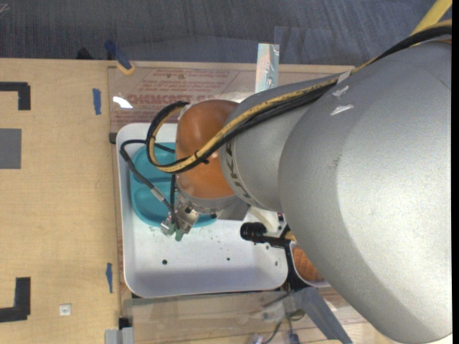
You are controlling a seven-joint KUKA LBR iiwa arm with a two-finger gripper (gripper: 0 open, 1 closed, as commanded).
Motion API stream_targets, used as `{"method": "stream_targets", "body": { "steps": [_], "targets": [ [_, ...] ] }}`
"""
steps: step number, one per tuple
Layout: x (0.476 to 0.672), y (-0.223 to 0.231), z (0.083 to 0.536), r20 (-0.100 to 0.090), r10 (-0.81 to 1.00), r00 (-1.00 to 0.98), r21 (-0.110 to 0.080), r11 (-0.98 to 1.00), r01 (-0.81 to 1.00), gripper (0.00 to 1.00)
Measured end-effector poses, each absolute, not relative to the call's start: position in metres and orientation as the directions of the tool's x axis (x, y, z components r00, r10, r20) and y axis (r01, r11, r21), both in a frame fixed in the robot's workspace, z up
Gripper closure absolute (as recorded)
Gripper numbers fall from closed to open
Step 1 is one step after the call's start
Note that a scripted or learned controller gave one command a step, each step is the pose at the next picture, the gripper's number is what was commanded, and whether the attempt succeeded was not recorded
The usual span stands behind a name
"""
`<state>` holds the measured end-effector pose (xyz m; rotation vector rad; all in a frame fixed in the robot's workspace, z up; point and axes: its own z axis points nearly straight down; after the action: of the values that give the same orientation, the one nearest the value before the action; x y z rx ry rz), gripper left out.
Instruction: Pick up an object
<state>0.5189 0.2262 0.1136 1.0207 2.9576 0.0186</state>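
Gripper, fingers' state impossible to tell, hangs low over a white bin. Beneath the arm lies a teal, round, shallow object, partly hidden.

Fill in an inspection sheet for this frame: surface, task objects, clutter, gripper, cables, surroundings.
Surface: white bin on a wooden bench; small dark specks on the bin floor.
Task objects: teal dish-like object at the bin's left side, partly under the arm; orange object at the second bin's edge, mostly hidden.
Clutter: blue tape pieces and black markings on the bench.
Gripper: gripper low over the teal object's edge; finger state unclear.
Cables: black and yellow cables looped beside the orange wrist band.
Surroundings: grey floor beyond the bench.
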Motion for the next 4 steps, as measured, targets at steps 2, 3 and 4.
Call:
{"method": "stream_targets", "body": {
  "steps": [2, 3, 4],
  "targets": [
    [0.488, 0.209, 0.092, 0.006, 0.998, -0.065, 0.013, 0.064, 0.998, 1.00],
    [0.480, 0.215, 0.232, 0.002, 0.840, 0.542, 0.000, -0.542, 0.840, 1.00],
    [0.479, 0.221, 0.229, -0.001, 0.998, 0.069, -0.004, -0.069, 0.998, 1.00]
  ]
}}
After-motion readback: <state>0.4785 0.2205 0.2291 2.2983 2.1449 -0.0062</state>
